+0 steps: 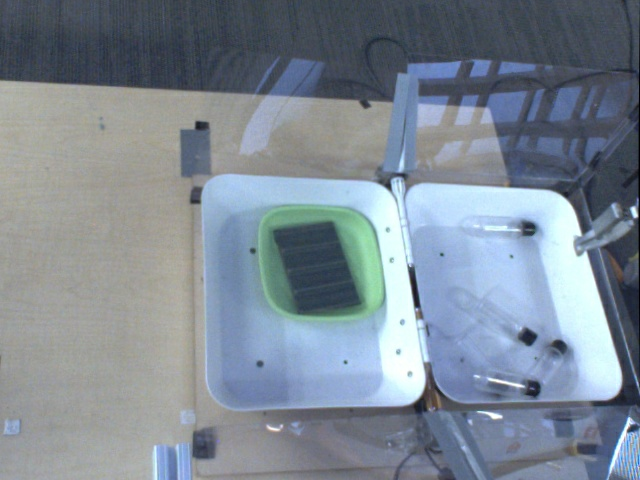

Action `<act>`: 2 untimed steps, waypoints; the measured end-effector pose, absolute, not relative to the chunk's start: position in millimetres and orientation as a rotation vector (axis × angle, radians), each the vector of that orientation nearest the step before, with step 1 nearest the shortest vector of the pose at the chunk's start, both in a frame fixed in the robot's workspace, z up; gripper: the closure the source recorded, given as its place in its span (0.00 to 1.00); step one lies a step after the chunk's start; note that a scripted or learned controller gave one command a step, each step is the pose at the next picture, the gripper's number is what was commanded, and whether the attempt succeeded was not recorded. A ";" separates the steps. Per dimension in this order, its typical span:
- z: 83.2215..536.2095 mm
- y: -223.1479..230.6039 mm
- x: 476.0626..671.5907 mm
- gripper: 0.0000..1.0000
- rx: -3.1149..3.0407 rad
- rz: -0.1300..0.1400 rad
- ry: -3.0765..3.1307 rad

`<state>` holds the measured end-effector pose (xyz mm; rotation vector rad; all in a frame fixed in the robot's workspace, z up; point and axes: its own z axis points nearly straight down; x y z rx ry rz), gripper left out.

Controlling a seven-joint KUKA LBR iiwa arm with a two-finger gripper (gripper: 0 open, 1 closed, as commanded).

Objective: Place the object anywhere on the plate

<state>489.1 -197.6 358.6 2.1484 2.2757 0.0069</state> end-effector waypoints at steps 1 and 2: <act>413.0 -206.0 488.9 0.00 1.889 0.006 2.493; 437.5 -205.9 488.6 0.00 1.480 0.002 2.755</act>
